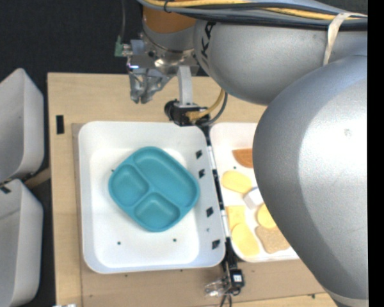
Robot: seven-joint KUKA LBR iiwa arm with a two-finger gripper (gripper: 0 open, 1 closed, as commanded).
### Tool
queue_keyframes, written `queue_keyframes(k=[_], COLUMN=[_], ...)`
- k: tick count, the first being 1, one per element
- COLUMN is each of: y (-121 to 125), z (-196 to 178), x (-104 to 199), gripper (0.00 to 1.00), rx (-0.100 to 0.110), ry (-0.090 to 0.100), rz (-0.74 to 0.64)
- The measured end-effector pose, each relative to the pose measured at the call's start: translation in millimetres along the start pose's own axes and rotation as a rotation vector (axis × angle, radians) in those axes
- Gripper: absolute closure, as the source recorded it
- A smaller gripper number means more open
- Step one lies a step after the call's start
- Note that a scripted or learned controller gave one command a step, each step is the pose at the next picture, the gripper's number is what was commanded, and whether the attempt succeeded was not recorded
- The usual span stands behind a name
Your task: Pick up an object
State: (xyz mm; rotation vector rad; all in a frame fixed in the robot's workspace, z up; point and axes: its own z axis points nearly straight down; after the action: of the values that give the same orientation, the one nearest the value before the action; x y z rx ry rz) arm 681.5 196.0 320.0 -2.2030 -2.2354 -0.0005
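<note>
A teal divided plate [154, 188] lies in the middle of the left white bin [96, 235]. The right bin [219, 136] holds several pale yellow food pieces [236, 182], an orange-brown piece [244, 157], a tan bread-like slice [271, 238] and a small white item [252, 199]. My gripper [142, 89] hangs above the bench behind the left bin's far edge, well off the plate and the food. Nothing shows between its fingers.
The grey arm [307, 139] covers most of the right bin. White padded blocks [9, 130] stand left of the wooden bench [64, 94]. Small black clips [201, 171] line the wall between the bins.
</note>
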Motion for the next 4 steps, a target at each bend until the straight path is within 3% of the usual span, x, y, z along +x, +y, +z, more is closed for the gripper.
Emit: queue_keyframes(k=[1, 2, 3, 4], y=[-34.1, -25.0, 7.0, 3.9], z=[113.8, 111.1, 174.6, 157.5], x=[-17.2, 1.4, 26.1, 20.8], gripper=[1.0, 1.0, 1.0, 1.0], rx=[0.017, 0.004, 0.008, 0.0], ry=[-0.009, -0.004, -0.006, -0.005], rz=[0.013, 0.009, 0.008, 0.016])
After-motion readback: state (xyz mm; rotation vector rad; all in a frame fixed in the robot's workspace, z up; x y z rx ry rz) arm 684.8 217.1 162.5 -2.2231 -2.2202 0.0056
